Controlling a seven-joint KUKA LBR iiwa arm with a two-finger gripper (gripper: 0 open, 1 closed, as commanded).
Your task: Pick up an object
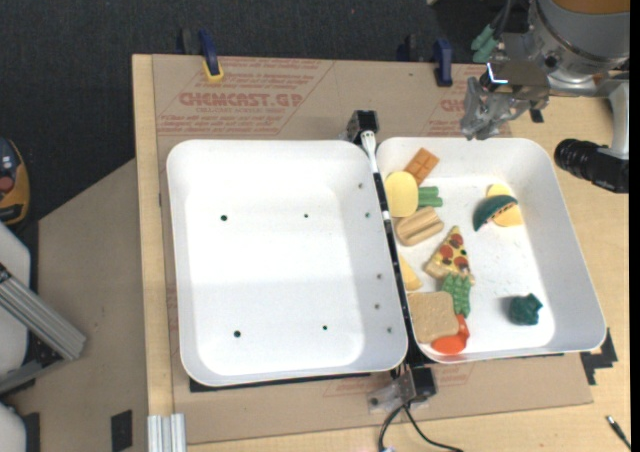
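From the overhead camera, the gripper (487, 118) hovered above the far rim of the right bin (560, 240); whether its fingers were apart or together I cannot tell. A good pick would probably target an isolated piece, such as the dark green toy (524, 309) near the bin's near-right corner, well apart from the clustered food toys. It looked small, lumpy and rounded.

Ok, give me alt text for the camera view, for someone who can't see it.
A grey robot arm's pincer hovers above the far rim of the right bin, which holds small toy foods, including a pizza slice. The left bin sits alongside.
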